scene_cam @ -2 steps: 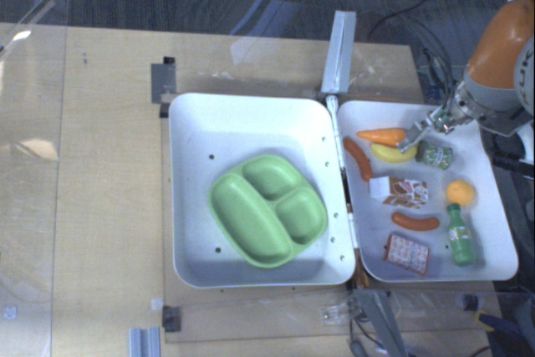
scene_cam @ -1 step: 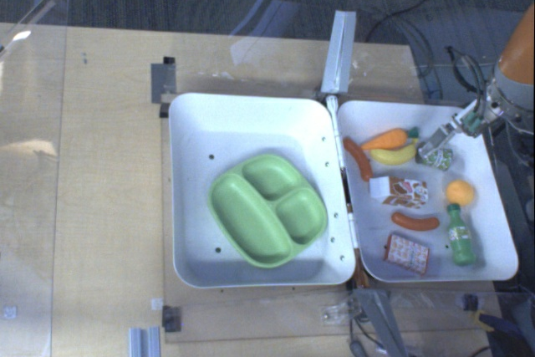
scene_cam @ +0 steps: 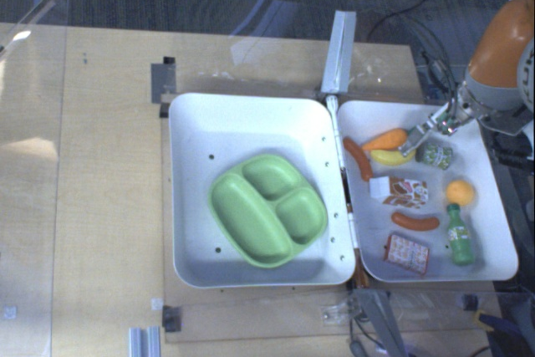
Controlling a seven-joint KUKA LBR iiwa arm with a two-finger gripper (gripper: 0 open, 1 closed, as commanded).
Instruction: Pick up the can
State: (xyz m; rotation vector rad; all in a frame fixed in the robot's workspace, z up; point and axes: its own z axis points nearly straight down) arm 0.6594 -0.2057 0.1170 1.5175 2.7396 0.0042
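The can [scene_cam: 435, 155], small with a green and white label, lies in the right bin [scene_cam: 493, 263] near its far edge. My gripper [scene_cam: 415, 143] reaches down from the upper right and sits just left of the can, close above it, between the can and a carrot [scene_cam: 385, 139]. The can rests on the bin floor and is not lifted.
The right bin also holds a yellow banana [scene_cam: 386, 155], two red sausages [scene_cam: 358, 159] [scene_cam: 415, 221], a printed carton [scene_cam: 406, 192], an orange [scene_cam: 460, 193], a green bottle [scene_cam: 458, 237] and a red packet [scene_cam: 407, 253]. A green divided plate [scene_cam: 267, 209] lies in the left bin [scene_cam: 192, 130].
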